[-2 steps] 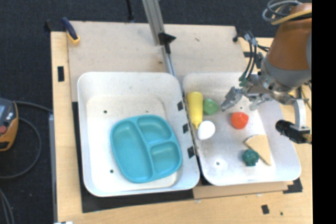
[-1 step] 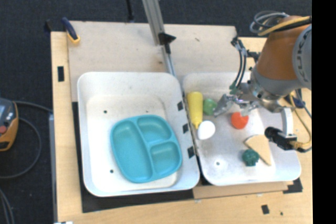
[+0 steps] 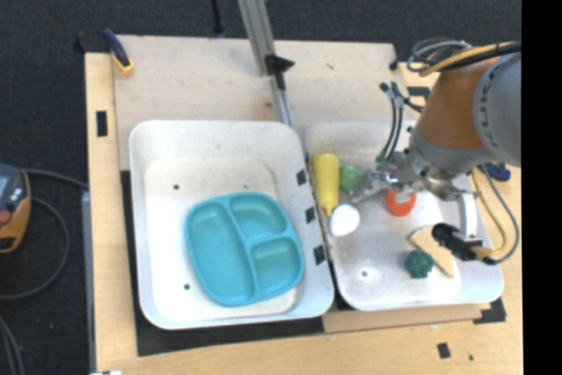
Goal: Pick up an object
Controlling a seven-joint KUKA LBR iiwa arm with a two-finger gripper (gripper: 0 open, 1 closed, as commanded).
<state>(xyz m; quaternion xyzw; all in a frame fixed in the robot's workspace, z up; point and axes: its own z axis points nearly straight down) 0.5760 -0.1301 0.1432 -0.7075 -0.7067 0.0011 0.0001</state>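
So the arm (image 3: 465, 114) comes in from the right and hangs low over the right bin (image 3: 386, 290), with the gripper (image 3: 386, 180) near the bin's upper middle. Can't really tell if its jaws are open or closed. Right beside it sit a small green thing (image 3: 350, 178) and an orange-red piece (image 3: 400, 203). A yellow cylinder (image 3: 327, 180) lies along the left wall with a white ball (image 3: 343, 219) touching its lower end. A dark green lump (image 3: 418, 263) rests next to a tan wedge (image 3: 436, 248). The left bin (image 3: 158, 145) holds a teal divided plate (image 3: 244, 248).
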